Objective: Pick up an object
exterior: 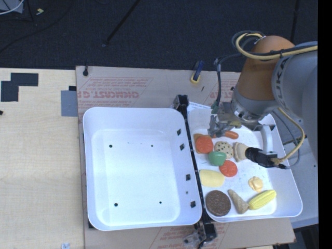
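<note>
Orange tomato (pixel 204 144) lies just below-left of the end effector (pixel 222 126), whose opening cannot be told; crowded neighbouring food items could deflect a grasp.

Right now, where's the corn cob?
The corn cob lies in the right bin, near its front right corner, beside the tan cone-shaped piece and below the small yellow piece.

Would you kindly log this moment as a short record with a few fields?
arm: reaches in from the right, over the right bin
end effector: low above the bin's far end, near the orange-red piece
grasp: nothing visibly held
right bin contents: toy foods, including a brown disc, a corn cob and a green piece
left bin: beside it, touching
</note>
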